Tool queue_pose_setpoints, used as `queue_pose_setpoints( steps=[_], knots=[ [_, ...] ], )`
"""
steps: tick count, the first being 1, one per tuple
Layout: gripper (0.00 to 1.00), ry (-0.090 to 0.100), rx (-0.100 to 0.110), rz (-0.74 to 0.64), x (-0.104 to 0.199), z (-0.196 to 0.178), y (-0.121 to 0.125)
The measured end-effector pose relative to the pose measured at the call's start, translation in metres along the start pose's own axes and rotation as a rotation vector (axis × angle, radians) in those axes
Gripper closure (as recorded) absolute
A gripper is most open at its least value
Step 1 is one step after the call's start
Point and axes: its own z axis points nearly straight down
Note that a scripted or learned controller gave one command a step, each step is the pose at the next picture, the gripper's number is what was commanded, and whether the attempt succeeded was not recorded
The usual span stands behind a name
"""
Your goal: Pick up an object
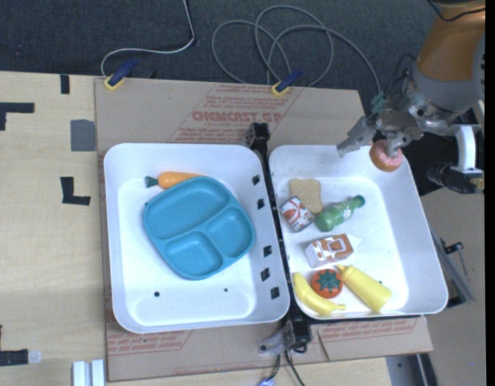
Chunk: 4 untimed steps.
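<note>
A light wooden table (38, 240) has black marks on it. A brown cardboard sheet (223, 115) lies on top. Behind is dark carpet floor (71, 14) with thin grey cables (272, 39) looping across.

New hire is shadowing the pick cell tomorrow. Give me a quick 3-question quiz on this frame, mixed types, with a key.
1. True or false: the blue divided plate lies in the left bin.
2. Multiple choice: what lies nearest the gripper? A) the banana B) the pink donut C) the carrot
3. Fill in: the green bottle lies in the ____ bin, beside the small can.

Key
1. True.
2. B; the donut sits at the right bin's far corner, just under the gripper.
3. Right.
</note>
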Motion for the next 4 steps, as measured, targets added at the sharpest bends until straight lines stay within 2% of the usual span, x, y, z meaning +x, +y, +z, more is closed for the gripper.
queue_pose_setpoints(
  steps=[1, 2, 3, 4],
  knots=[
    [0.0, 0.002, 0.004, -0.001, 0.052, 0.097, 0.007],
    [0.0, -0.003, -0.009, 0.0, 0.04, 0.182, 0.031],
    [1.0, -0.005, -0.01, 0.0, 0.039, 0.171, 0.032],
    [1.0, 0.002, -0.002, -0.003, 0.113, 0.086, -0.025]
  ],
)
